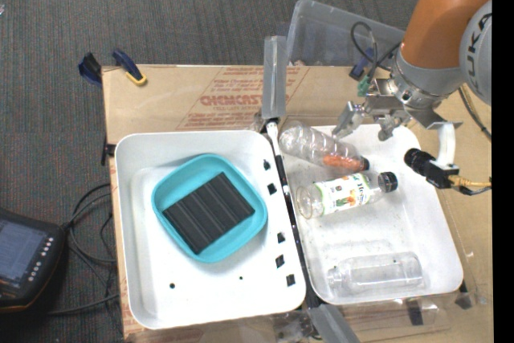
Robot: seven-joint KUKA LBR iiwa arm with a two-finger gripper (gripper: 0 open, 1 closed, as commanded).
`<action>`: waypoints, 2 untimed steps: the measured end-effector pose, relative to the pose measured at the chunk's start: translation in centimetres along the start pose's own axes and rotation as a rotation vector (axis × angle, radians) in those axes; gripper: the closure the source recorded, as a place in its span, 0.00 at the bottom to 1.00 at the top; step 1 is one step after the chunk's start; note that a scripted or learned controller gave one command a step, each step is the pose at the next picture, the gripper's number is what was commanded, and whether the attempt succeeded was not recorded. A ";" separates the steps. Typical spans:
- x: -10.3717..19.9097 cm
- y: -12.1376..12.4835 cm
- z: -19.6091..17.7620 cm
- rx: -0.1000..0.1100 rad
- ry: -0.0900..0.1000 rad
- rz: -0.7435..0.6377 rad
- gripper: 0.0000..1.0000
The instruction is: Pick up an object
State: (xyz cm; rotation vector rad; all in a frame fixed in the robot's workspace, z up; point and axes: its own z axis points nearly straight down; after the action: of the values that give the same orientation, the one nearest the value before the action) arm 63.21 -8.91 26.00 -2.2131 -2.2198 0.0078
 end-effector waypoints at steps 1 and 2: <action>-3.5 -0.4 8.6 0.000 0.001 -0.138 0.00; -6.7 0.6 17.7 0.027 0.005 -0.142 0.00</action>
State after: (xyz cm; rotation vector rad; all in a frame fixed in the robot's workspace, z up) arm 63.70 -15.60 8.26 -2.0350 -2.3539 0.0311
